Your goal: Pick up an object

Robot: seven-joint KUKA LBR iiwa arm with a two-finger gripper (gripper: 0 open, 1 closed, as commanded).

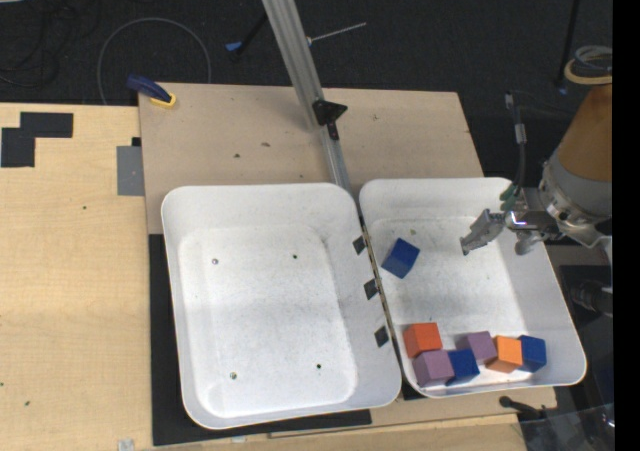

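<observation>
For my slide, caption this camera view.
Grey arm's pincer hovers over right white bin near lone blue cube.

Two white bins side by side on bench (300,139). Left bin (200,214) bare white floor. Right bin (440,194) holds blocks: dark blue block (400,258) alone near left wall, upper half. Cluster along near edge: orange-red block (422,338), purple block (433,367), blue block (463,365), second purple block (479,346), orange block (510,351), small blue block (533,351). Tool (500,231) over right bin's far right side, nothing between fingers, well apart from cluster. Metal rail (295,49) slants behind bins.
</observation>
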